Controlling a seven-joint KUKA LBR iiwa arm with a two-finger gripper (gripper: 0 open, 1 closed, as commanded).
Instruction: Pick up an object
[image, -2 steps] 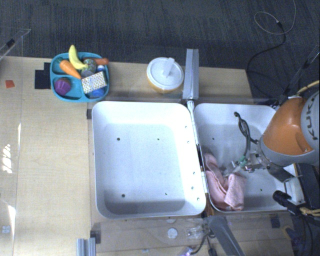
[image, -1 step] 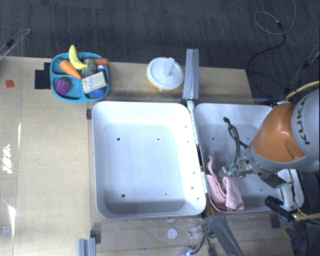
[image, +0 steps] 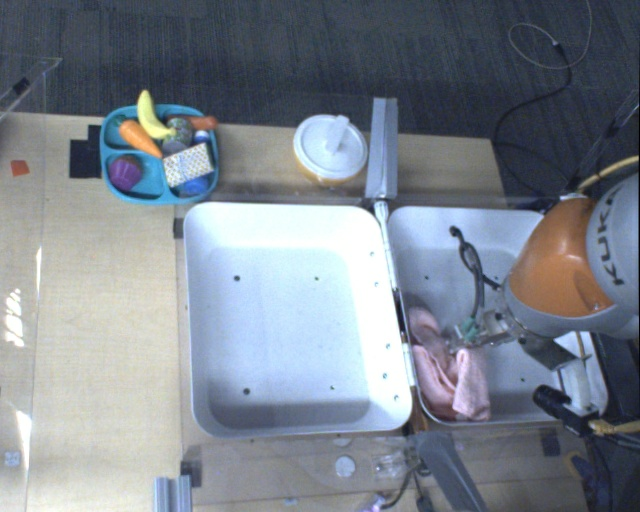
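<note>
A crumpled pink cloth (image: 448, 372) lies in the front left corner of the right bin (image: 430, 240), against its left wall. My gripper (image: 474, 330) hangs from the grey arm with the orange band (image: 562, 265) and sits low over the cloth's upper right edge, touching or nearly touching it. The wrist body hides part of the bin floor behind it.
The left white bin (image: 200, 300) stands beside the right one, across a metal divider (image: 381, 150). A black cable (image: 466, 255) loops over the right bin. At the bench's back are a blue tray of toy food (image: 115, 150) and a white lidded tub (image: 330, 148).
</note>
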